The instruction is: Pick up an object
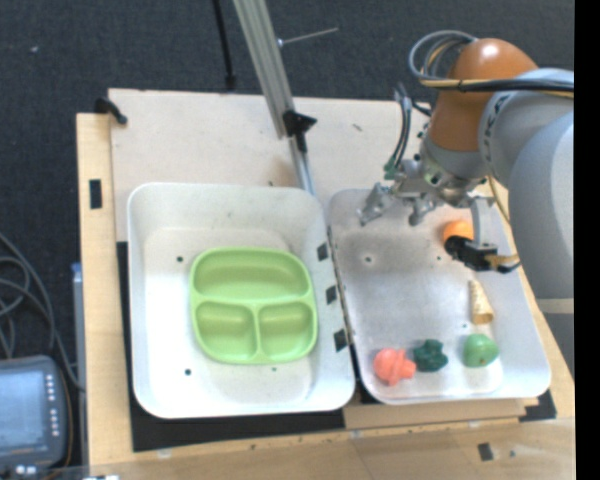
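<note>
My gripper [395,208] hangs over the far edge of the right bin [420,278], open, with nothing between its fingers. Along the bin's near edge lie a salmon-pink toy [392,365], a dark green toy [430,355] and a green ball [479,349]. By the right wall lies a tan, cone-like piece [479,303]. An orange object [457,230] sits just right of the gripper, partly hidden by the wrist. All of these lie apart from the fingers.
The left bin [160,268] holds a light green divided plate [252,303]. A slanted metal pole [270,68] rises behind the bins, near their shared wall. The middle of the right bin's floor is bare.
</note>
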You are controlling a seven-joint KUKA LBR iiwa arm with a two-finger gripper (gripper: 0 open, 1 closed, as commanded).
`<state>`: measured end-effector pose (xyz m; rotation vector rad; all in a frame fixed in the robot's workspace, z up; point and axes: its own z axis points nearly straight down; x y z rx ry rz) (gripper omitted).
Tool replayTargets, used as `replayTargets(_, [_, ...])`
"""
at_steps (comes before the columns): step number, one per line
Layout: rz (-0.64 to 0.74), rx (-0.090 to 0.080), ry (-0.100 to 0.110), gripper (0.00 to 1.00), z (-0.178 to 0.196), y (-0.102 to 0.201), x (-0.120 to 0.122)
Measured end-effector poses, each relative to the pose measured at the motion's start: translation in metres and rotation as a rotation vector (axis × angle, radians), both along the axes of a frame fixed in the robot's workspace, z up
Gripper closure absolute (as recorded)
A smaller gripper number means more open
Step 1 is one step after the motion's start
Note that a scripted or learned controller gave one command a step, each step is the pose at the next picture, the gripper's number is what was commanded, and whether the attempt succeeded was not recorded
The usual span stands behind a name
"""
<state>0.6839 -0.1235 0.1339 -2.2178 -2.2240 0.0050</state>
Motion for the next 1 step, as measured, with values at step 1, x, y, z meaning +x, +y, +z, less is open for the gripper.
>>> replayTargets(1, [-0.001,-0.001,-0.007,1.0,0.0149,-0.0011,0.0017])
